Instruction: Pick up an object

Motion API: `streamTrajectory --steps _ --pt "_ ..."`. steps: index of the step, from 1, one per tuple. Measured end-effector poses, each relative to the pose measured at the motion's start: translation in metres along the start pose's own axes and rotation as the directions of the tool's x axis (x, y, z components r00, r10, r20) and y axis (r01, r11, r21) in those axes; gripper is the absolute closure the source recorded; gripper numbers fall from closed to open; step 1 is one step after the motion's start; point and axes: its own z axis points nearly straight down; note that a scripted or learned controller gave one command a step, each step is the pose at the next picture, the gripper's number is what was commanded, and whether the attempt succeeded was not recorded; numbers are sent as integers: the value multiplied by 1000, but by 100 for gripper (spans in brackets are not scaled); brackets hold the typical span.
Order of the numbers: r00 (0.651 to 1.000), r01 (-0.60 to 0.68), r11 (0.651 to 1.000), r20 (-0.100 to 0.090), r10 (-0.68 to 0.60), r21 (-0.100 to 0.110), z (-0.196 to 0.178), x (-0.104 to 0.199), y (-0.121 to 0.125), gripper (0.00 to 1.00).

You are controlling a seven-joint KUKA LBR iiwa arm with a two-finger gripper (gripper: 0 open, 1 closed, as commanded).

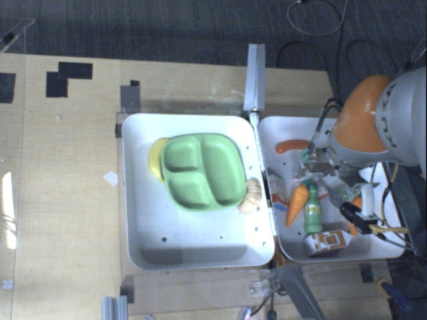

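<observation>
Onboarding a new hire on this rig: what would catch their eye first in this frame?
Probably the green divided tray lying in the middle of the left bin, with a yellow object peeking out at its left edge. Next, the arm's orange band at the right, above the right bin, where the gripper sits low among clutter: a carrot, a green bottle and a small carton.

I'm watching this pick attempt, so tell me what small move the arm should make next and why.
Probably a short straight descent: the gripper hangs over the right bin, just above the carrot and the green bottle, which lie close together. Centring on one first would likely avoid nudging the other.
</observation>
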Motion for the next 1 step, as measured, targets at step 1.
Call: streamTrajectory --steps 1 --pt "1000 15 999 -13 -14 38 -130 41 23 100"
